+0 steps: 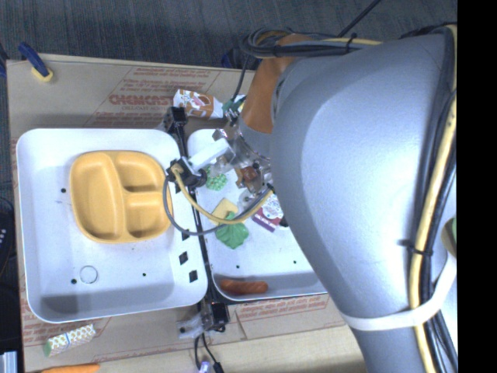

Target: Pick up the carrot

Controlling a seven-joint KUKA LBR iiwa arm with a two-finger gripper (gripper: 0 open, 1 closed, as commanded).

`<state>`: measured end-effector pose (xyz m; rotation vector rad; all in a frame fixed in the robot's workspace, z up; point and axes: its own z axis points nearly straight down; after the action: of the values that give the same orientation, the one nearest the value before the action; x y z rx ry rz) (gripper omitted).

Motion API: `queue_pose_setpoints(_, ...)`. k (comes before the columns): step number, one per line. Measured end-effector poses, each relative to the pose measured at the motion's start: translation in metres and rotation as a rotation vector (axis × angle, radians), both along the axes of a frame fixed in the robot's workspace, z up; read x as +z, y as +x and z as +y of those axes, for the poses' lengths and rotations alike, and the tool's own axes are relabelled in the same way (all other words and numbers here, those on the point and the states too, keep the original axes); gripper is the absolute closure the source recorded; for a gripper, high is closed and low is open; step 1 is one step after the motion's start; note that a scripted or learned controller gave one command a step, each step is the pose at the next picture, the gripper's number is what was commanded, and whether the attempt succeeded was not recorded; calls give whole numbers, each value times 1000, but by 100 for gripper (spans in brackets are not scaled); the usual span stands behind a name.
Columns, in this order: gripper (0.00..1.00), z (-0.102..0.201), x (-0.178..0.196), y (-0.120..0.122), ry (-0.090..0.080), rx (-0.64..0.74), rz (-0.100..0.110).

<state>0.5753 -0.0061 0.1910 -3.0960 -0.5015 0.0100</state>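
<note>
An orange-brown elongated piece [243,287], which looks like the carrot, lies along the near wall of the right bin [304,284]. The gripper [242,174] hangs over the far left part of that bin, well above the carrot and apart from it. Cables and a yellow hose loop around the gripper. The big grey arm [365,169] covers most of the right bin.
Under the gripper lie a yellow wedge [225,207], a green leafy toy [231,235], a small green piece [217,183] and a purple packet [269,219]. The left bin [46,286] holds a yellow divided plate [118,195]. A second orange item [70,368] lies on the cardboard at the bottom edge.
</note>
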Motion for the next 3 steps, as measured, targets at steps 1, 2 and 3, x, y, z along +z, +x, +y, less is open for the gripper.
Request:
queue_pose_setpoints(1,0,-31,47,63,-1,53,-3)
queue_pose_setpoints(2,0,-26,0,68,0,137,-1)
queue_pose_setpoints(3,0,-11,0,71,2,271,1)
